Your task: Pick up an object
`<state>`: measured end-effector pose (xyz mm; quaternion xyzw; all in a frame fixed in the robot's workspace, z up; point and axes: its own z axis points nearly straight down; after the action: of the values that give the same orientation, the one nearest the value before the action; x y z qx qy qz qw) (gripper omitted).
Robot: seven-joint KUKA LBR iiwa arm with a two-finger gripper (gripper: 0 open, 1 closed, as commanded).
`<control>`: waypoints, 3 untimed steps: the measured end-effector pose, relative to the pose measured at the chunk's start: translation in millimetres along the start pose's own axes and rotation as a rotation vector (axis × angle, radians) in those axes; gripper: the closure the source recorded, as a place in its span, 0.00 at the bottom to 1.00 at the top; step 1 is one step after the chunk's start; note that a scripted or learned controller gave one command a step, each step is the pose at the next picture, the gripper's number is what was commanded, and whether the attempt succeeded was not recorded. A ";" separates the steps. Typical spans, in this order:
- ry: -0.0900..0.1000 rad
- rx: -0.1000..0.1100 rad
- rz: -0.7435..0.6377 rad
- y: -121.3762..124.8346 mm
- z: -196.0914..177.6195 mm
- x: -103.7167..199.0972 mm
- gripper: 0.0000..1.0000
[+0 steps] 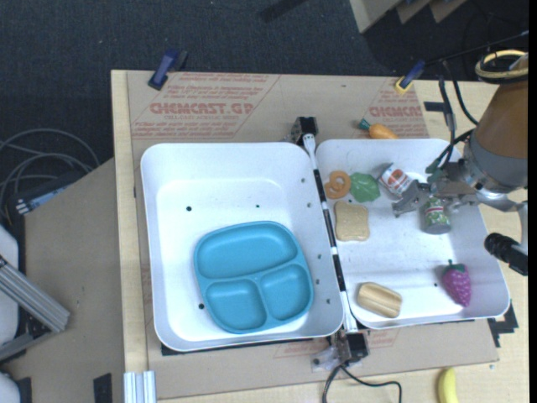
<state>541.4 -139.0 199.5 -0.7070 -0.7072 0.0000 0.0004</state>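
Note:
The right bin point(403, 263) holds several toy foods: an orange ring point(339, 184), a green piece point(365, 187), a red and white can point(393, 178), a toast slice point(351, 222), a bread roll point(378, 299) and purple grapes point(457, 283). My gripper point(430, 204) hangs low over the bin's upper right part, just right of the red and white can. A small green-labelled can point(435, 218) stands directly under it, partly covered by the gripper body. I cannot make out whether the gripper touches that can.
The left bin point(168, 183) carries a blue divided plate point(252, 274). A toy carrot point(379, 129) lies on the bench behind the right bin, and a banana point(447, 386) lies at the front right. Clamps point(168, 67) sit at the board's back corners.

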 end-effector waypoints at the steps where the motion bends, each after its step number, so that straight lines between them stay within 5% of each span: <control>1: -0.002 0.000 0.002 38.9 64.7 -66.8 0.00; 2: 0.002 0.002 0.000 47.1 115.5 -72.7 0.00; 3: 0.000 -0.001 0.000 48.0 104.5 -73.2 1.00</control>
<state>589.3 -212.1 94.9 -0.7070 -0.7072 -0.0005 0.0000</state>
